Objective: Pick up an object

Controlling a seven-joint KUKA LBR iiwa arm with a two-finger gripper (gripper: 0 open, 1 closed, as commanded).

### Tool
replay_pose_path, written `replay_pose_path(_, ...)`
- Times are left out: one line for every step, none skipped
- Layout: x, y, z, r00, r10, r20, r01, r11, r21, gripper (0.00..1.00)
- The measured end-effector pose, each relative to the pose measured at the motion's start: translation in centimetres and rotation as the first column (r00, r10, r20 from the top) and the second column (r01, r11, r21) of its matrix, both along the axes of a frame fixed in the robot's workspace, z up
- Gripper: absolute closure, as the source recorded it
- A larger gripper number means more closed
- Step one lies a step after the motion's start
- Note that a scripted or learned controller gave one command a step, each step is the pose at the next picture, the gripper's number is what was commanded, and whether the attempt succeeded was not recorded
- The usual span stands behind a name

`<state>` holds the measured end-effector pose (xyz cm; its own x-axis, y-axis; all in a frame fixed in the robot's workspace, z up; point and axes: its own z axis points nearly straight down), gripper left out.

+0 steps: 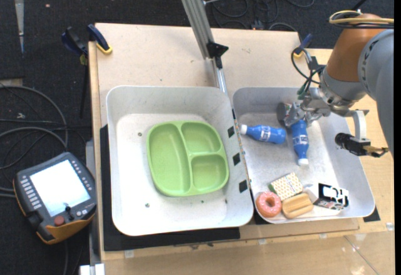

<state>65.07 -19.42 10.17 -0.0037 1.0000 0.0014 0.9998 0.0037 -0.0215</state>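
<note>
Grey arm bent low over right bin, tool clamped on blue bottle.

In the right bin, two blue bottles crowded the far part, and a doughnut, a cracker and a bun lined the near edge. Between them the floor was open.

Two blue bottles, pink doughnut, tan bun in right bin.
</note>
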Motion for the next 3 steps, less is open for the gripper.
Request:
replay_pose_path(0.1, 0.0, 4.3, 1.000, -0.004, 0.027, 0.004, 1.000, -0.003, 1.00)
replay_pose_path(1.0, 0.8, 9.3, 1.000, 0.000, 0.030, 0.000, 1.000, -0.003, 1.00)
replay_pose_path(1.6, 1.2, 15.6, 1.000, 0.000, 0.031, 0.000, 1.000, -0.004, 1.00)
